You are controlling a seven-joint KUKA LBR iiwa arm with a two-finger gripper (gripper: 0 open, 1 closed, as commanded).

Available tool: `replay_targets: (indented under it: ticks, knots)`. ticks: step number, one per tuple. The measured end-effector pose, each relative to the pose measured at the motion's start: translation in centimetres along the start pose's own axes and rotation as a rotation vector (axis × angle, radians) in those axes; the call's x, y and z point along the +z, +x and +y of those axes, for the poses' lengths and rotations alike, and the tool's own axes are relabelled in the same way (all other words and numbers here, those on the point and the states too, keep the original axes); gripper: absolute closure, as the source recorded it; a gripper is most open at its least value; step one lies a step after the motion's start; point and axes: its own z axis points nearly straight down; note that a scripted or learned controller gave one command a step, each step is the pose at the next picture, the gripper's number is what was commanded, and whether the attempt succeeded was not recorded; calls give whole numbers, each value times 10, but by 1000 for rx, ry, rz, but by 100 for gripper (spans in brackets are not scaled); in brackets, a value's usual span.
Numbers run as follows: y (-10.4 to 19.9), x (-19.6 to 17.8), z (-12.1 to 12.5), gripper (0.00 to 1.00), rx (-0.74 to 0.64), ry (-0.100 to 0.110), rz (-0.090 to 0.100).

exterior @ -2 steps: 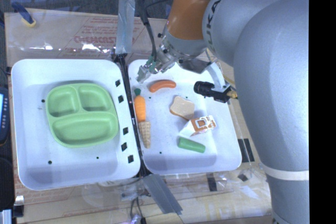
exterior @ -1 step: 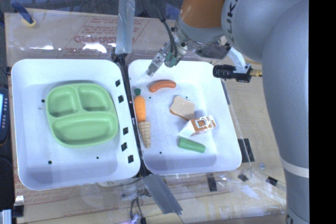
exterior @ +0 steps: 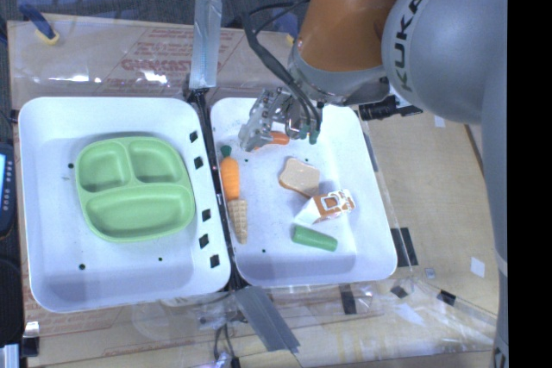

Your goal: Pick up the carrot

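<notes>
The carrot (exterior: 229,177), orange with a green top, lies along the right bin's (exterior: 371,246) left wall, above a ridged cone (exterior: 237,220). The left bin (exterior: 43,271) holds a green divided plate (exterior: 134,188). Toast (exterior: 299,177), a carton (exterior: 332,204) and a green piece (exterior: 314,238) share the right bin. The jaws (exterior: 274,127) hang near its far edge, beyond the carrot; their opening cannot be told.

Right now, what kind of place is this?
Probably a robot lab test bench: a KUKA arm reaches over two taped-down white bins, one holding toy food such as a carrot, the other a green plate.
</notes>
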Motion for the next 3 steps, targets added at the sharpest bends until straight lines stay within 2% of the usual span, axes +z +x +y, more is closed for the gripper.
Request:
replay_targets:
  ticks: [1,2,3]
  knots:
    - [36,51,-13,100,-489,0,1]
    - [32,64,13,100,-744,0,-3]
    - [56,65,39,100,-1201,-1,1]
